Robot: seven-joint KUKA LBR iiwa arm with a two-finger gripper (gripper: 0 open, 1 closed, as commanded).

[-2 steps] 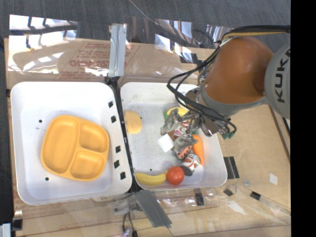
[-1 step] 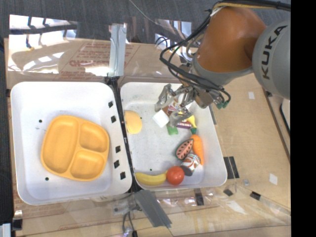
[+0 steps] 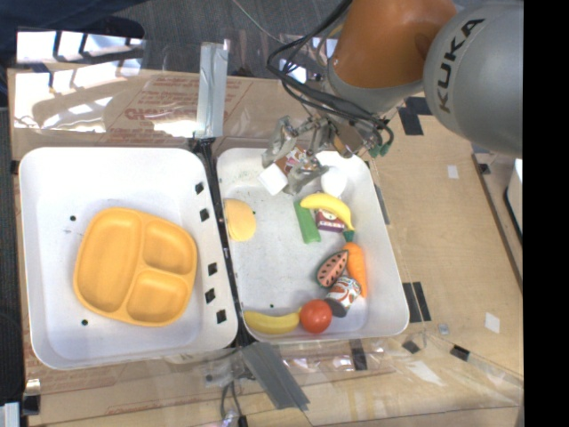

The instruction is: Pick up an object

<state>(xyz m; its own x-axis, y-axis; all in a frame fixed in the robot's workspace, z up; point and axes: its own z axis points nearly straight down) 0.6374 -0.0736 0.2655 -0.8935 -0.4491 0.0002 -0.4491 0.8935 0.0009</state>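
Claw (image 3: 298, 154) low at right bin (image 3: 378, 205) far edge, grip state unclear. Risk: crowded white blocks (image 3: 273, 180), claw nudges instead of grasps.

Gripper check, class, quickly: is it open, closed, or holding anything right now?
Gripper: over the far end of the right bin, above a white block; open or closed cannot be told, and nothing is seen held.

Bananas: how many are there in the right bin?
2. One banana lies in the middle of the right bin, over a green block. The other banana lies along the near wall, beside the tomato. More may be hidden under the gripper.
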